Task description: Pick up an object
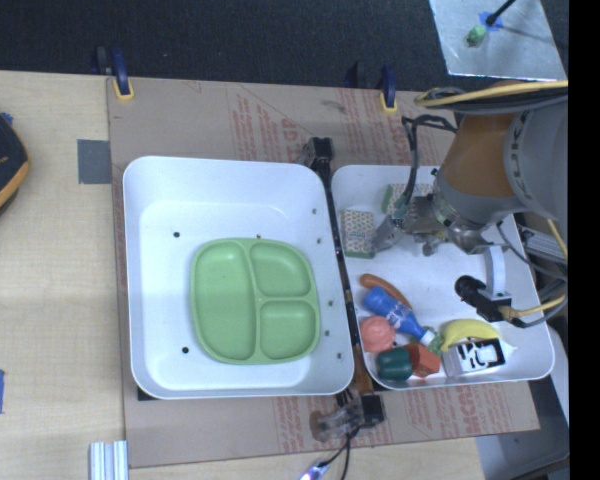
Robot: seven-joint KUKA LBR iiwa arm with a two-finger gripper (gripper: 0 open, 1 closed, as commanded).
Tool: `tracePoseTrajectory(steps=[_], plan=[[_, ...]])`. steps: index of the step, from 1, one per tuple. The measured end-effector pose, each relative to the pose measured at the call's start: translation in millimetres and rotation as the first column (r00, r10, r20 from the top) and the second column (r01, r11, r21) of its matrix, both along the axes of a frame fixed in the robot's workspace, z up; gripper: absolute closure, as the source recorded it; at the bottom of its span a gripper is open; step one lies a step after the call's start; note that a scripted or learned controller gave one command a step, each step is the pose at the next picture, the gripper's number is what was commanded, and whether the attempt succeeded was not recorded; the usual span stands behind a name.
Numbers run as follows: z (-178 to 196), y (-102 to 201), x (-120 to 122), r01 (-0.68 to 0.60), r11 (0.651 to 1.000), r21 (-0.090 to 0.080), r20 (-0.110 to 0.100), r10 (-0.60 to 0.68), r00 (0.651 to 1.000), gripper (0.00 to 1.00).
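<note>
- The gripper (pixel 402 224) is seen low in the right bin (pixel 372 180), near its far wall, beside a small dotted pad (pixel 357 232).
- Nothing is seen between its tips, and it cannot be told if it is open or closed.
- The toys are piled at the near end of this bin, away from the gripper: a blue bottle (pixel 397 316), an orange carrot (pixel 384 287), a pink ball (pixel 377 334), a green block (pixel 394 366) and a banana (pixel 468 332).
- It is judged that one must still be reached and lifted.
- A green plate (pixel 254 300) is laid flat in the left bin (pixel 140 268), likely kept apart from the toys.
- Both bins are set on brown board (pixel 230 118) clamped to a wood bench (pixel 40 298).
</note>
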State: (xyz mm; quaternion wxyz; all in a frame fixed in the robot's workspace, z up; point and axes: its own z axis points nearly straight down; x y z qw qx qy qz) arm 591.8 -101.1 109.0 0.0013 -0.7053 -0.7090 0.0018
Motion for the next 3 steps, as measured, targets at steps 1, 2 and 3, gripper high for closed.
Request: tracePoseTrajectory(steps=[1,2,3], plan=[[61,-72,53,0.002,1.0,-0.001,0.003,-0.002,1.0,0.0],[17,-5,2,0.0,1.0,0.0,-0.001,0.0,1.0,0.0],[-17,-55,60,0.002,1.0,0.0,0.001,-0.002,1.0,0.0]])
